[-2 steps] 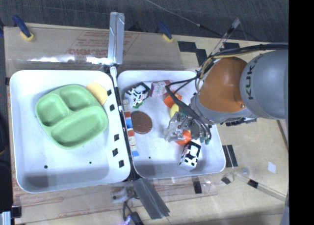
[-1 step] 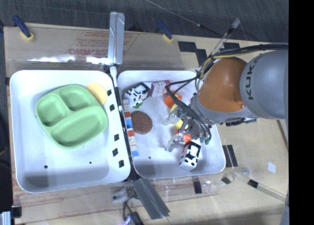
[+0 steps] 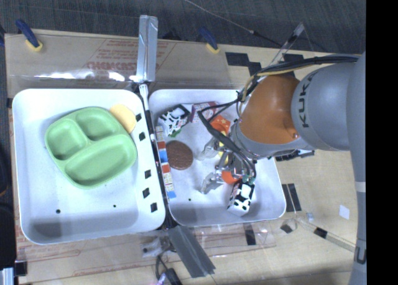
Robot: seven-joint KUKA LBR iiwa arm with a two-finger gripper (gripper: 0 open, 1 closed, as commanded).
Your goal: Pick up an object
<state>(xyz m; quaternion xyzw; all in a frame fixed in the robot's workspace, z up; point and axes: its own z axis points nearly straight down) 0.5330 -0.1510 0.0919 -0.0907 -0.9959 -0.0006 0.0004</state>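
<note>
From my seat I see the grey arm with its orange band (image 3: 268, 112) reaching in from the right and hanging over the right shallow white bin (image 3: 273, 206). Its pincer (image 3: 222, 172) is low inside that bin, metal fingers pointing toward the bin's middle. I cannot tell whether those fingers are apart or together; cables and clutter mask them.

Just beside the pincer, toward the bin's near wall, lies a small black-and-white cow-patterned toy (image 3: 241, 198), with a small orange piece (image 3: 230, 178) touching its upper end. A flat round brown disc (image 3: 180, 154) lies to the left of the pincer, apart from it. A second black-and-white patterned toy (image 3: 174, 119) sits near the bin's far left corner, and another orange object (image 3: 219, 124) shows at the arm's edge.

The left shallow white bin (image 3: 37, 209) holds a green divided plastic plate (image 3: 92, 145); a yellow rounded piece (image 3: 123, 116) touches its far right rim. Both bins rest side by side on the desk (image 3: 323, 209).
</note>
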